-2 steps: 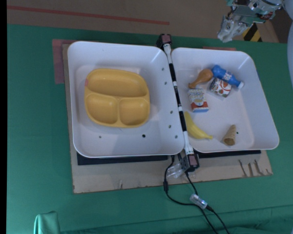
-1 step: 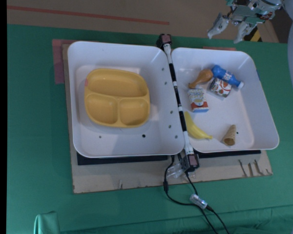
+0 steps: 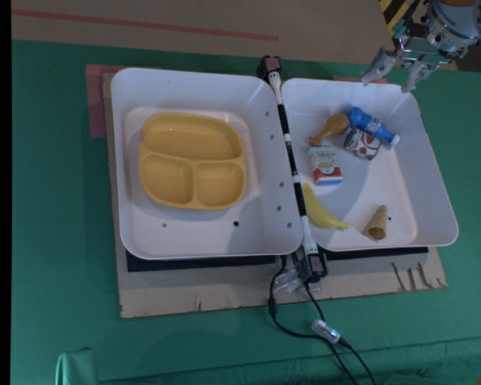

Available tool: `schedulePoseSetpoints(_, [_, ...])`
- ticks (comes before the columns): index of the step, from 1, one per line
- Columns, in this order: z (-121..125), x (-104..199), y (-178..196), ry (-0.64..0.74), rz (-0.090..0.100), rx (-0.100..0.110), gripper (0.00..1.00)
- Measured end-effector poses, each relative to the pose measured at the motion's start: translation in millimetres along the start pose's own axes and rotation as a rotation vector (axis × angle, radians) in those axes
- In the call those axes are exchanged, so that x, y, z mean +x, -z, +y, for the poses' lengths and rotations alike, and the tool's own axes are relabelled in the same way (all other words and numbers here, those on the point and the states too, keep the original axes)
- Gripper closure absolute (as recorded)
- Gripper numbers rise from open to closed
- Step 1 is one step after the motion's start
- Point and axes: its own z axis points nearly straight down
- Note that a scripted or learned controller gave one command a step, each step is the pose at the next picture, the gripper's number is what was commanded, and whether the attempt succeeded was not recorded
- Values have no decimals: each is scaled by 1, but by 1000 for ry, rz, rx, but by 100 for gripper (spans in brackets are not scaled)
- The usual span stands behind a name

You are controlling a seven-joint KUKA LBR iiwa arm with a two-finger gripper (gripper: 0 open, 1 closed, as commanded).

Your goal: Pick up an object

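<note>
Claw (image 3: 396, 72) hangs spread over the right bin's (image 3: 433, 191) far edge, well apart from the bottle (image 3: 372, 126).

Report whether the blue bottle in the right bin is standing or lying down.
Lying down. The blue plastic bottle rests on its side in the right white bin, slanted, its lower end beside a small can.

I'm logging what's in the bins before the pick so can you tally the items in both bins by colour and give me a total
Yellow: 2, the divided tray in the left bin and the banana in the right bin
Brown or tan: 2, the drumstick and the cone
Blue: 1, the bottle
White with red print: 2, the carton and the small can
Total: 7
</note>
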Motion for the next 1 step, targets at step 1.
schedulePoseSetpoints(1, [3, 0, -78, 4, -3, 3, 0])
